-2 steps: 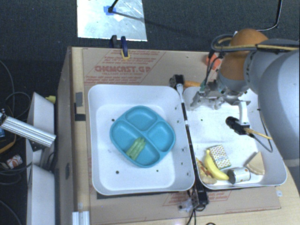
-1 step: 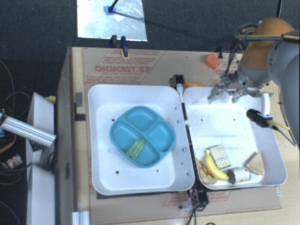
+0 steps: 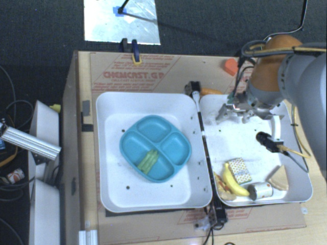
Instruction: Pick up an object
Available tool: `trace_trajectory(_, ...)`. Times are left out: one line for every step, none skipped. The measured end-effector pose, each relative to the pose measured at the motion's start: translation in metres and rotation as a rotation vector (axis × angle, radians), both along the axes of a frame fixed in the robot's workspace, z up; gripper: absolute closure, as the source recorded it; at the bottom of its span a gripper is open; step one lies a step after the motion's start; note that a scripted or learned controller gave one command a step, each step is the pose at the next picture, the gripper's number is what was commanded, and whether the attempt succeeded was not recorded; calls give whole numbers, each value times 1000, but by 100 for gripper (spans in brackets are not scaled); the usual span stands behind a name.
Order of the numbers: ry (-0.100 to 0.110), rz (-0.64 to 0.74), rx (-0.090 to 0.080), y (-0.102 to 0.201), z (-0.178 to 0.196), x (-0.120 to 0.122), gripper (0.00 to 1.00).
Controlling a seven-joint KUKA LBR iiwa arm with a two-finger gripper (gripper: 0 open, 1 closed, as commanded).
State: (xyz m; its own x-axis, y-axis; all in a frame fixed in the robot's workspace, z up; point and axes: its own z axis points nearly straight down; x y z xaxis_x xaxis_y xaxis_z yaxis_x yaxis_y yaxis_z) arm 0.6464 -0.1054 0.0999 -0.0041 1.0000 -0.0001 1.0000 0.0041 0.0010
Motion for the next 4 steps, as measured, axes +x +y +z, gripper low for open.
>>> trace_trajectory(-2, -3, -2, -86, 10, 23, 0)
trace_trajectory(1, -2, 0, -32, 2, -56, 0)
trace_trajectory(-2, -1, -1, -90, -15, 23, 0)
trace_trajectory(-6, 2, 1, 34, 87, 16, 0)
